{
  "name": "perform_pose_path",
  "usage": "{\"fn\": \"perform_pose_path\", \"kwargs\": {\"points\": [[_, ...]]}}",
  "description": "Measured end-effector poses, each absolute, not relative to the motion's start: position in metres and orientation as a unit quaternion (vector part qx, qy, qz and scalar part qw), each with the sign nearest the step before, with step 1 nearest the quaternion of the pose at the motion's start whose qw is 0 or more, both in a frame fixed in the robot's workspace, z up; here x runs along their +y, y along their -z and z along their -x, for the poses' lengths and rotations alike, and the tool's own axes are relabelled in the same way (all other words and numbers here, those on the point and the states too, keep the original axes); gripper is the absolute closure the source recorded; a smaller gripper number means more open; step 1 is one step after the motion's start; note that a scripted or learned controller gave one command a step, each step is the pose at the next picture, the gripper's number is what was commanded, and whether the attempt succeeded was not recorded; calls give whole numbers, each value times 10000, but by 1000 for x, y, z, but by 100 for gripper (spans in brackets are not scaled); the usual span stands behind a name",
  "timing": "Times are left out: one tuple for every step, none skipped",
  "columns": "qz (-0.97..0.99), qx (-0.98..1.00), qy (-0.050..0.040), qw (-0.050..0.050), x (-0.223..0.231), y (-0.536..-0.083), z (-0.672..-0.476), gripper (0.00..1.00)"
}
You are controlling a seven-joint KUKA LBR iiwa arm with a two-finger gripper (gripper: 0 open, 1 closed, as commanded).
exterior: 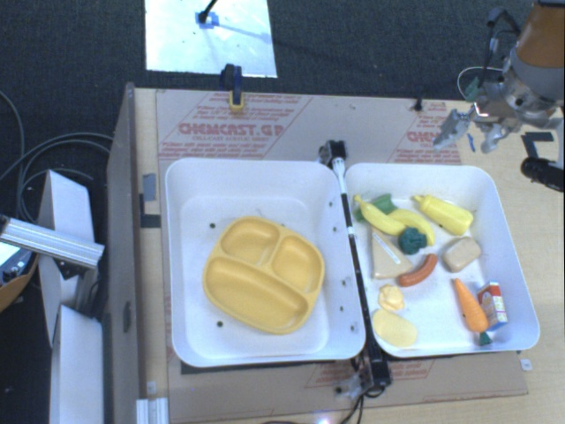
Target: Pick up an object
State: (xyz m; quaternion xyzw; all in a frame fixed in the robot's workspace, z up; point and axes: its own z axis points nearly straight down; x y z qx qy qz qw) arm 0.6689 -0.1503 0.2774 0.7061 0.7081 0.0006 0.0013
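A grey arm with an orange band reaches in from the right, its gripper hanging above the bench beyond the far right corner of the right bin, fingers spread apart and holding nothing. The gripper is clear of everything in the bins.

The right bin holds a scatter of toy food. Near its far edge lie a banana and a yellow bottle, with a green piece against the banana's upper end. A dark green lump sits just below the banana, touching it. A pale wedge lies beside a sausage, and a tan slice rests to the sausage's right. Nearer the camera are a small cream piece and a yellow disc. A carrot lies along the right side, with a small red and white pack just beside it.

The left bin carries a yellow tray with three compartments, lying flat and turned at an angle. A black clamp sits at the far end of the seam where the two bins meet. Both bins rest on a cardboard sheet printed in red
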Motion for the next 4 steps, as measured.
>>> {"fn": "perform_pose_path", "kwargs": {"points": [[-7067,7074,30,-59,-118,-167,-604,0],[-7064,7077,-45,94,-108,-102,-612,0],[-7070,7072,2,4,-118,-85,-589,0],[-7064,7078,-6,4,-117,-95,-590,100]]}}
